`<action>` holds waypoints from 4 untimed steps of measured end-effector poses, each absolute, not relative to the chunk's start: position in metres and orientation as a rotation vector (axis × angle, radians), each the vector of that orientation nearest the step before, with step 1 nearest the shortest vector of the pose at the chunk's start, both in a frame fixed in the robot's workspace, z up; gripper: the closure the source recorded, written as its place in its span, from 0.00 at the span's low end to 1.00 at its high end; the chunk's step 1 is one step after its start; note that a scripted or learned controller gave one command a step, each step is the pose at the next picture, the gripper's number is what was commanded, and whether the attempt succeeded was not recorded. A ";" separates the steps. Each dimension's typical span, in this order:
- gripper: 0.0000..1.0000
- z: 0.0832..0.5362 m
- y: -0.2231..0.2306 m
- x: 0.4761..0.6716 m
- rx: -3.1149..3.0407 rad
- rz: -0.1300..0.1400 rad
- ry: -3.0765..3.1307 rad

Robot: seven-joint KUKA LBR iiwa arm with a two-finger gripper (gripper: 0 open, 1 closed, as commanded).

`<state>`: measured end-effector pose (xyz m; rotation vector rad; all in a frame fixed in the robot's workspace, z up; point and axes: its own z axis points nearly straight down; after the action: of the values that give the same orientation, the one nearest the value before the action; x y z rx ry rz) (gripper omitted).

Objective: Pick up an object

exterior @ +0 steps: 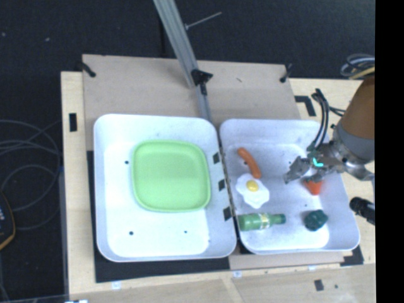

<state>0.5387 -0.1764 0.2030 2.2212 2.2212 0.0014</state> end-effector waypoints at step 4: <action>1.00 0.118 -0.170 0.541 2.223 0.003 2.218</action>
<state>0.5407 -0.1698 0.1179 2.2230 2.2185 0.0025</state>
